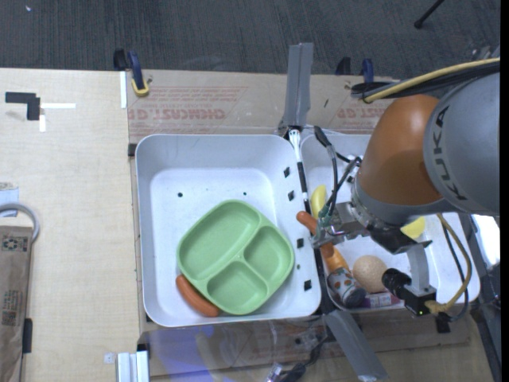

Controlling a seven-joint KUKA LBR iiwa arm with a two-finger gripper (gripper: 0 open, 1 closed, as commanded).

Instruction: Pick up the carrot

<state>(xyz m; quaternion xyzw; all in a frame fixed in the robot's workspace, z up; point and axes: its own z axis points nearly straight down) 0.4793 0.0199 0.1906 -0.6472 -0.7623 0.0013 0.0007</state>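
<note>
The carrot [305, 220] lies in the right bin [455, 286] close to its left wall, slanting from upper left down to lower right. Its orange tip shows above the gripper, and more orange [336, 259] shows below it. My gripper [324, 234] is low over the carrot's middle and hides that part. The grey arm with its orange band [402, 153] reaches in from the right and covers much of the right bin. Whether the carrot is held is hidden.
A yellow banana-like piece [319, 200] lies just above the carrot. A beige egg [368, 271], a small can [347, 286] and another yellow item [414, 229] sit nearby. The left bin [159, 173] holds a green divided plate [236, 257] and an orange sausage [195, 295].
</note>
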